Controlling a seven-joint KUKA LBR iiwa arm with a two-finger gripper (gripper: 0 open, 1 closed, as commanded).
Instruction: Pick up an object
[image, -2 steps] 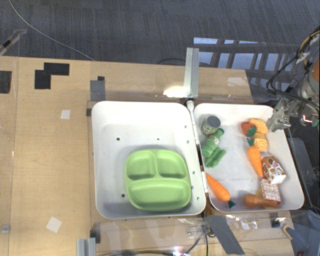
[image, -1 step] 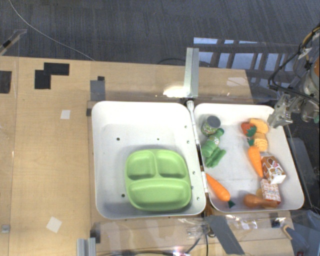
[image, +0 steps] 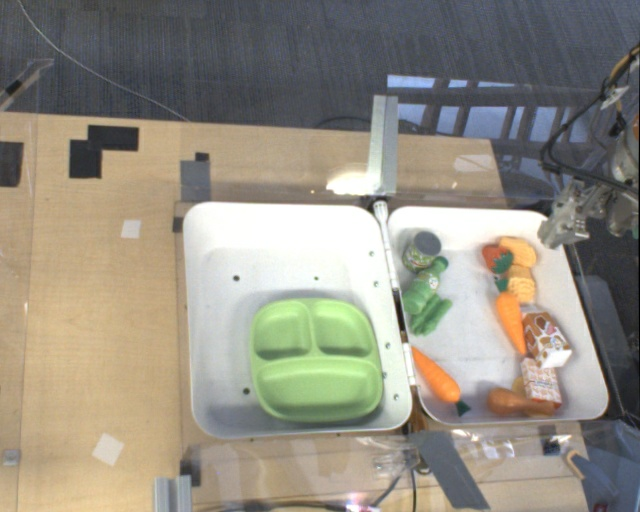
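A KUKA arm's gripper (image: 566, 222) hangs over the far right corner of the right bin (image: 470, 222), blurred and partly cut off by the frame's edge; whether the claw is apart or together cannot be told, and nothing is seen in it. Dark cables (image: 575, 135) loop over the arm's wrist, hiding much of it.

The pickable objects all lie in the right bin. Near its left wall sit a small can (image: 424, 249) and, just beside it, a green toy vegetable (image: 428, 306), its exact kind hard to make out. A carrot (image: 436, 376) lies against the near left corner. Along the right wall run a cluster of orange and yellow pieces (image: 512, 262) too small to name, a second carrot (image: 511, 318), two small printed packets (image: 544, 355) with unreadable labels, and a brownish piece (image: 520, 402) at the near edge.

The left bin (image: 215, 300) holds a green divided plate (image: 316, 360) toward its near edge.

Both bins rest on a pale wood-look bench (image: 90, 330) marked with black squares (image: 98, 148) at its far left corner. A metal bracket (image: 384, 145) stands at the bins' far edge where they meet. Beyond lies dark carpet (image: 220, 50), crossed by a thin pale cord (image: 100, 75).
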